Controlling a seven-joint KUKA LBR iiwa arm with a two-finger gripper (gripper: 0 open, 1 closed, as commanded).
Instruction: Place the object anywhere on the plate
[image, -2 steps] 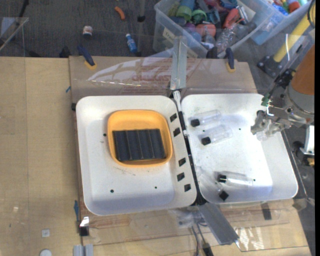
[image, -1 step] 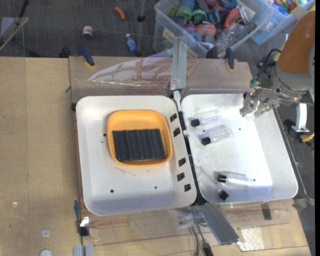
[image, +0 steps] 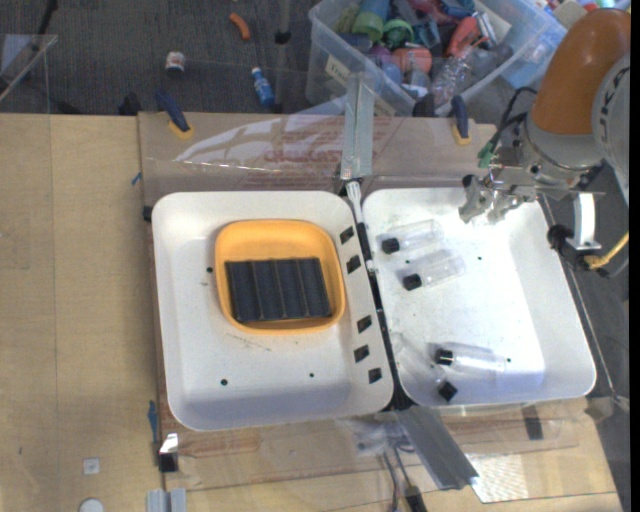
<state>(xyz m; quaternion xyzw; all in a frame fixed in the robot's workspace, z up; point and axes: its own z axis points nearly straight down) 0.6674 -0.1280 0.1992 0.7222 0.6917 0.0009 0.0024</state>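
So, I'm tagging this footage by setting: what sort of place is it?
Probably a robotics lab: a robot arm over two white bins, with a clear tub of assorted objects behind the bench.

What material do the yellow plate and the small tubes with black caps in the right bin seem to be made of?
The yellow plate looks like matte moulded plastic: even colour, soft rounded rim, no shine. The dark ribbed insert on it is possibly rubber or plastic. The tubes look like clear plastic, perhaps glass, since the white bin shows through them.
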